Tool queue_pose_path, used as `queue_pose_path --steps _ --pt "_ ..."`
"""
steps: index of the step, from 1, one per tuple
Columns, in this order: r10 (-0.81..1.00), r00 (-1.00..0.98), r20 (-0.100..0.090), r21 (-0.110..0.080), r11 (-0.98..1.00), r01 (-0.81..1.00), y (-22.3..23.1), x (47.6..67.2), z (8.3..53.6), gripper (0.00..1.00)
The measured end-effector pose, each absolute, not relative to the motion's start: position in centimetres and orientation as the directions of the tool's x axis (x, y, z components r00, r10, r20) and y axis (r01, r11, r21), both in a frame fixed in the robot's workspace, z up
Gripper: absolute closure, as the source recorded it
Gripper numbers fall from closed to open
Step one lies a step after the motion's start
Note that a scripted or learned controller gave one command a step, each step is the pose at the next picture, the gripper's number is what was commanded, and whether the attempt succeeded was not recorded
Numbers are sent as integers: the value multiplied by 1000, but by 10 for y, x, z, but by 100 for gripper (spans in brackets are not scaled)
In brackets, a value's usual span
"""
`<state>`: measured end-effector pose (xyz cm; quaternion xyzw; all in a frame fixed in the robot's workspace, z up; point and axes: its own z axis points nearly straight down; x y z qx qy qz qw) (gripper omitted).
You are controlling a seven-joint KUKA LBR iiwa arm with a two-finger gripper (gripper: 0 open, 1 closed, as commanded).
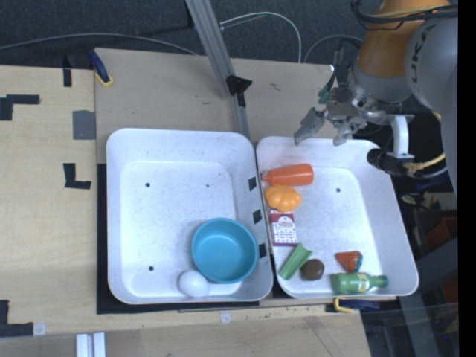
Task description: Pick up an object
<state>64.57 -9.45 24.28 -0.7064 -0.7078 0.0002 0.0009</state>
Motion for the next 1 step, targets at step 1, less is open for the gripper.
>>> queue_pose_path --steps 1 --pt "1000 -2 1 -2 2 1000 -94 646 243 0"
